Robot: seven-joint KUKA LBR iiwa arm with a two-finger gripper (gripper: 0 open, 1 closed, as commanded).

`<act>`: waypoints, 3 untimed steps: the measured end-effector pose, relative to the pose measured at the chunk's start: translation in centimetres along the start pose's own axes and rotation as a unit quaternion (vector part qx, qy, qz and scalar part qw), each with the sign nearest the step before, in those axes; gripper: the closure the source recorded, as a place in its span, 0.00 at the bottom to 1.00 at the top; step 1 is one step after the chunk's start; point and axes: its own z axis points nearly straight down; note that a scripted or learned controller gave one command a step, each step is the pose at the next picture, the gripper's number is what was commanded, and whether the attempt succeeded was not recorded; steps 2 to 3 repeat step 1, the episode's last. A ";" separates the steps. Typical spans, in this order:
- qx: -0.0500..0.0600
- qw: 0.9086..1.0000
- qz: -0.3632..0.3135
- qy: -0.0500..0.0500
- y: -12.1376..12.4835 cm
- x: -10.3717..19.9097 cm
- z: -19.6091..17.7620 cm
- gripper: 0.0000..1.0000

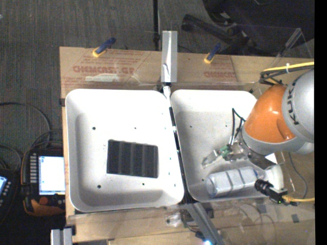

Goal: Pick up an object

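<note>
A black ribbed rectangular pad (132, 158) lies flat in the middle of the left bin (82, 106). A pale grey ribbed block (232, 181) rests near the front wall of the right bin (204, 103). My gripper (218, 154) hangs low in the right bin, just above and behind the grey block's left end. The arm's orange band (265, 122) and grey wrist cover the right part of that bin. I see nothing held in the gripper.
A metal divider post (169, 60) stands behind the seam between the bins. Two clamps (103, 47) (212, 52) sit on the back board. A tablet and cables (48, 175) lie left of the bench.
</note>
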 end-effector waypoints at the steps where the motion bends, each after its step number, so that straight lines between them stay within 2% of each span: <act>1: -0.003 1.000 0.000 -0.001 6.7 1.3 0.1 0.00; 3: -0.003 1.000 0.000 -0.001 6.7 1.3 0.1 0.00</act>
